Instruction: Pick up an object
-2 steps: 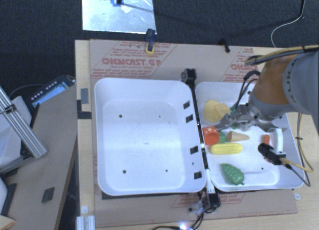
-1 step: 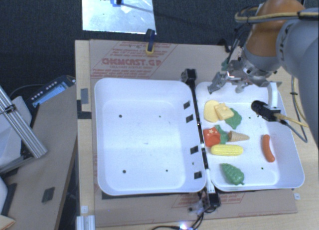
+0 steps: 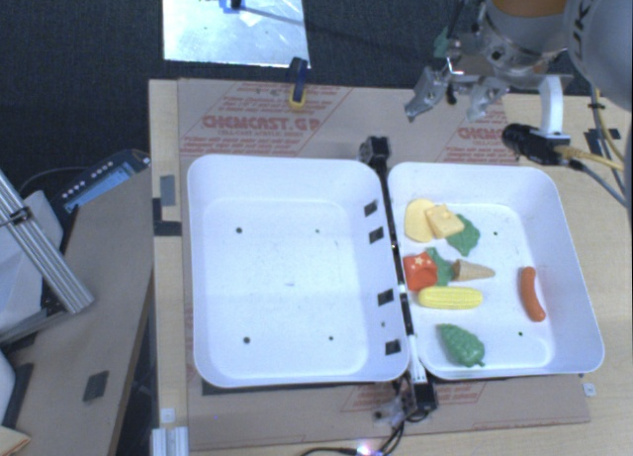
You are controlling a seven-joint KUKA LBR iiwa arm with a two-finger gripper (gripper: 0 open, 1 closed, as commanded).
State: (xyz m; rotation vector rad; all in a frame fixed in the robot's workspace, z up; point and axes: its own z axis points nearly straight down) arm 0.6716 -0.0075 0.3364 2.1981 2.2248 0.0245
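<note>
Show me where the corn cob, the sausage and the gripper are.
corn cob [image 3: 451,298]: camera view, middle of the cob.
sausage [image 3: 532,294]: camera view, middle of its length.
gripper [image 3: 454,100]: camera view, midway between its fingertips.

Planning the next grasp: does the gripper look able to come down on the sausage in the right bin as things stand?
Probably yes. The sausage lies alone near the right bin's right wall, apart from the corn cob and the other toy foods, with nothing over it. The gripper hangs above the bench behind that bin.
</note>
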